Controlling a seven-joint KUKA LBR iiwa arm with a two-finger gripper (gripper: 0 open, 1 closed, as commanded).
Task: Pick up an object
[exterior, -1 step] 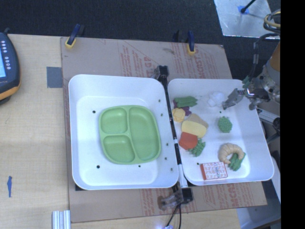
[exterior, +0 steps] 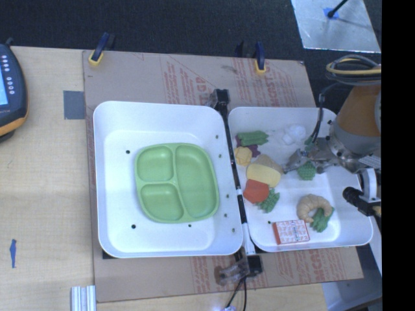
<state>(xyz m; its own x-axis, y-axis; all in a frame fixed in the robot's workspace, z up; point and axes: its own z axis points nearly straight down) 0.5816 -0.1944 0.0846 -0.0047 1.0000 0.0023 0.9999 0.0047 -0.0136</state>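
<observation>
**Bin contents at inspection**

Left bin: one green divided plate, lying flat at centre.

Right bin: toy food grouped left of centre, including a yellow block touching a red piece, a croissant and a small printed box. Gripper low over a green piece; whether it is clenched or released cannot be told.
</observation>
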